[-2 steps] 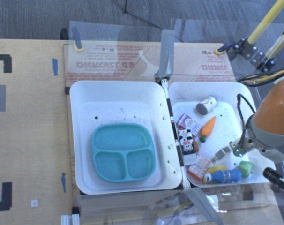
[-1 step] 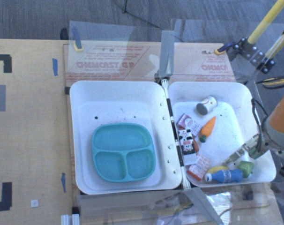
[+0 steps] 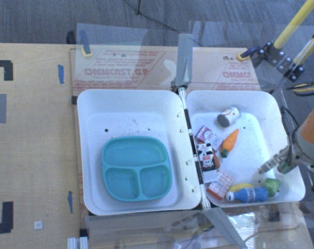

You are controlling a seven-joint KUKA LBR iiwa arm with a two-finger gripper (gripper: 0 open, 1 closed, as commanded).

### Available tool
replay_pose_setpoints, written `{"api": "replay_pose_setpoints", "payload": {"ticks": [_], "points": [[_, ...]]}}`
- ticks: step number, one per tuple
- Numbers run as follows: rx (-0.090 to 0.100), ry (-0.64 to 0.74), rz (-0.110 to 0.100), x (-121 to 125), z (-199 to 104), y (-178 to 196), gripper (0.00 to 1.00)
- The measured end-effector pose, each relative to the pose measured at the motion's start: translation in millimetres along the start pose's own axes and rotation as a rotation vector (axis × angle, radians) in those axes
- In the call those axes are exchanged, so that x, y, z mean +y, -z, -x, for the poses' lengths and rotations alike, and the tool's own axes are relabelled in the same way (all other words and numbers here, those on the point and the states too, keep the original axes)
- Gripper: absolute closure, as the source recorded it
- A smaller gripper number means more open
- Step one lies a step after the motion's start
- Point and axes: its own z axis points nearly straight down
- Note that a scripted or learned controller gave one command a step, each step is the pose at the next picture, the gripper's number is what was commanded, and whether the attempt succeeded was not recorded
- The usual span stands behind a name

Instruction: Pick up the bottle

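Observation:
The bottle (image 3: 250, 194) is blue with a white cap and lies on its side along the front wall of the right bin (image 3: 273, 104), cap pointing left. My gripper (image 3: 270, 166) comes in from the right edge, low over the bin's right side. It sits above and to the right of the bottle, a short way from it, and nothing is visibly held in it. A green object (image 3: 272, 185) lies at the bottle's right end, just below the gripper. A yellow object (image 3: 240, 187) is tucked behind the bottle.
The right bin also holds a grey and white can (image 3: 228, 116), a carrot (image 3: 229, 142), small printed boxes (image 3: 208, 156) along the left wall and a red and white packet (image 3: 219, 183). A teal divided plate (image 3: 137, 167) lies in the left bin (image 3: 89, 139).

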Motion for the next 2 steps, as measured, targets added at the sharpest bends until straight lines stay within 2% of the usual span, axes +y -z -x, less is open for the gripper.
{"api": "replay_pose_setpoints", "payload": {"ticks": [1, 2], "points": [[0.001, -0.002, 0.001, -0.3, 0.2, 8.5, 1.0], [0.001, -0.002, 0.001, -0.4, 0.2, 8.5, 0.0]]}}
